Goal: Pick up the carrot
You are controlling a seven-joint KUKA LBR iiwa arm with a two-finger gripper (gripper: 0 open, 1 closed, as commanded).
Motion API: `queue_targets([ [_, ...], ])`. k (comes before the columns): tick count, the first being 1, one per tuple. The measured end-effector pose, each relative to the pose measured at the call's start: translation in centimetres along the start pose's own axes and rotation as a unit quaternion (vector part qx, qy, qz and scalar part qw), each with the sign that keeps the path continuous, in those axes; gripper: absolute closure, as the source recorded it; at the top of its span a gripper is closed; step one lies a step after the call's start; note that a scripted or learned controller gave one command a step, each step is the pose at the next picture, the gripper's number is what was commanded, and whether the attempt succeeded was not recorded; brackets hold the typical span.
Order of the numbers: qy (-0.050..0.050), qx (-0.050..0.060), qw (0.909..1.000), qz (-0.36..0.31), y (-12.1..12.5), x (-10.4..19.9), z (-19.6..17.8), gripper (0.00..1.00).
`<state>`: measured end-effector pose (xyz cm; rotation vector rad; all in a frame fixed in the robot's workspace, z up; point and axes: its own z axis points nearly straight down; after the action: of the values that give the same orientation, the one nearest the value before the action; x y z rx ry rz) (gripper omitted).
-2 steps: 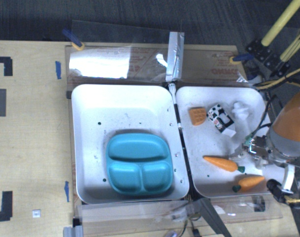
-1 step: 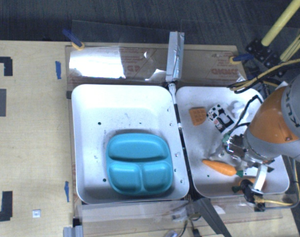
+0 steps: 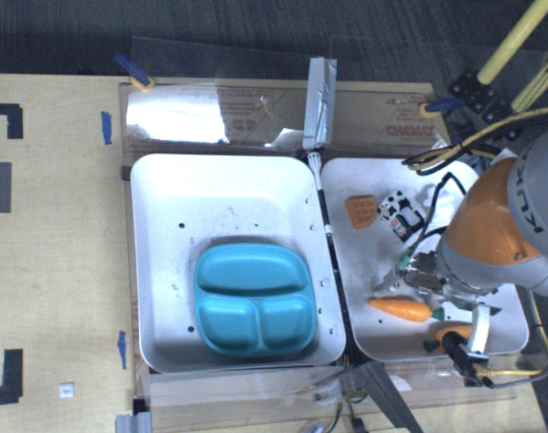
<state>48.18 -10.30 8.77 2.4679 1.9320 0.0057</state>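
Nearest the camera, along the bottom rim of the right bin [image 3: 364, 345], lies the carrot [image 3: 400, 309]: orange, on its side, its thin tip pointing toward the divider between the two bins. Just beyond its thick end sits a small green piece with another orange bit beside it, low in the bin's near corner; what these are is hard to say. The tool [image 3: 427, 282] hangs directly over the carrot's thick end, under the arm's orange band [image 3: 490, 219], but its metal parts and cables crowd together there, and I cannot tell how it stands, spread or closed. Nothing shows the carrot lifted; it looks to rest on the bin floor.

Risks, as I judge them: the carrot lies close to the near wall, so a descent slightly off line could strike the rim or pin the carrot against it instead of straddling it. Its round, tapered body may roll or squirt out under a pinch placed toward the thin end. The neighbouring green piece could get caught up in the grasp.

Farther back in the same bin rest a tan, cracker-like square [image 3: 361, 210] and a small black-and-white object [image 3: 395, 210], both well apart from the carrot. In the left bin [image 3: 156, 242] sits a blue divided tray [image 3: 254, 298]. Beyond both bins, taped cardboard lines the worktop [image 3: 48, 242].
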Motion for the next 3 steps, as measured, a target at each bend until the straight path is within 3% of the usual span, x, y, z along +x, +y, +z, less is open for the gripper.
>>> queue_targets([
  [1,0.0,0.0,0.9991,-0.041,-0.16,0.67,-0.01,0.0],
  [3,0.003,0.0,1.0,-0.009,-0.06,0.61,0.01,0.0],
])
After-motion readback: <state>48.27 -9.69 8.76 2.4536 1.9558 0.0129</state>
